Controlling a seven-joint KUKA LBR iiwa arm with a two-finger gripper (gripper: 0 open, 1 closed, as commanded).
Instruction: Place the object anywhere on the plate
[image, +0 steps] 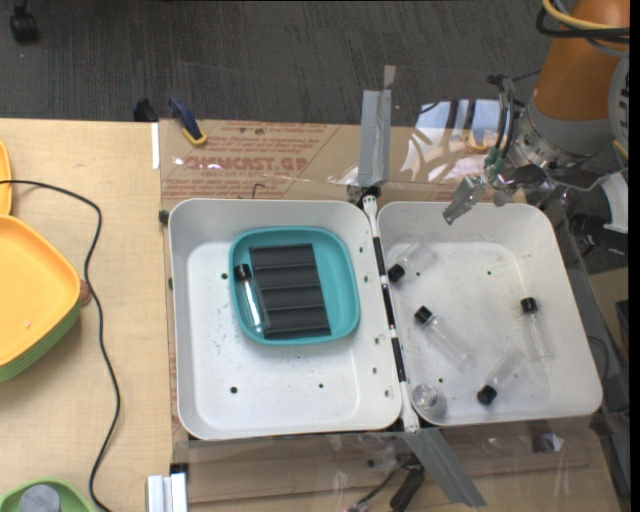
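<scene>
Teal plate (346, 300): square with rounded corners, sitting in the left white bin (200, 380), slightly toward the bin's upper right; a dark ribbed insert (290, 290) covers most of its middle.
Vial on plate (247, 295): a clear vial with a black cap lies lengthwise along the plate's left edge, beside the ribbed insert, cap pointing to the far side.
Right white bin (560, 400): holds several more clear, black-capped vials, lying scattered and apart; one (405, 265) near the upper left, one (445, 338) near the centre, one (535, 325) by the right wall, one (500, 380) lower right, plus a small round clear piece (428, 398) at the lower left corner.
Gripper (468, 200): hangs above the far rim of the right bin, tilted down to the left; I cannot tell how far apart the fingers stand, and nothing is visibly held.
Counter (90, 170): pale wood, bearing stacked yellow and green dishes (30, 300) at the left edge and a black cable (100, 330).
</scene>
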